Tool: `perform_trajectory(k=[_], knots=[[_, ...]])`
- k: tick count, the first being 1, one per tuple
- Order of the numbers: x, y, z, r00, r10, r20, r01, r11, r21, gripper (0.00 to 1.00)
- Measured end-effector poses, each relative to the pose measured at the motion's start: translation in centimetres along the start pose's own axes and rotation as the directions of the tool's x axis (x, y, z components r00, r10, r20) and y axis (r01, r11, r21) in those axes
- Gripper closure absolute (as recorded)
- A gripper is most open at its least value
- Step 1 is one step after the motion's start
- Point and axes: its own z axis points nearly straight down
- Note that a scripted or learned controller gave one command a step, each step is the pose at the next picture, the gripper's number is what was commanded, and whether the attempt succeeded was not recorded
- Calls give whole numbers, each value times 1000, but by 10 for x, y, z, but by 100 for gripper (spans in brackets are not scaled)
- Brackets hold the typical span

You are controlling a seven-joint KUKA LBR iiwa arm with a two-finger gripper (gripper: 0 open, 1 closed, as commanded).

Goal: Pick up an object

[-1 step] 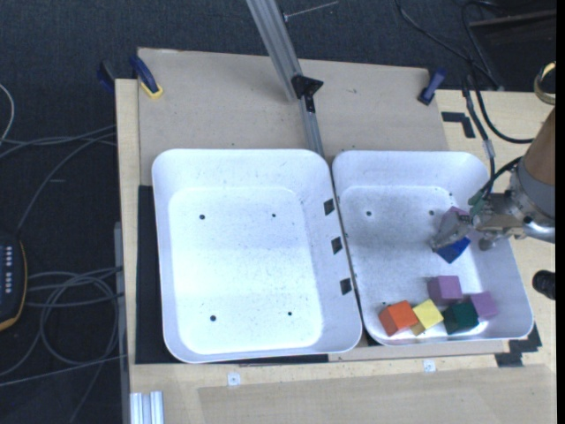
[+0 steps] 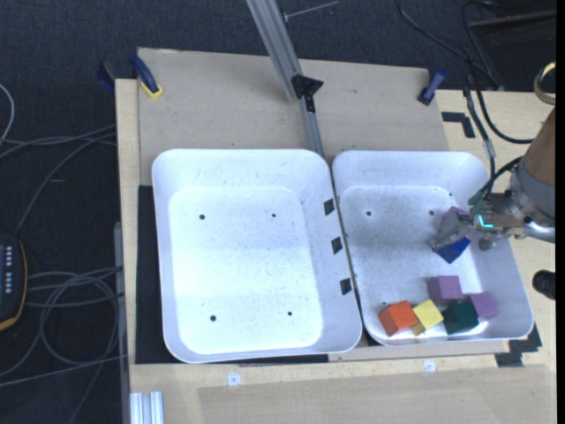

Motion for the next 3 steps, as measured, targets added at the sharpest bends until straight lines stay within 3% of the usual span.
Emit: perform_trajectory(k=[1,3], knots=[[0,-6,62,1000,1,-2,-1,1000,7,0],[-4,-4,122,1000,1,7,-1,1000,-13,0]])
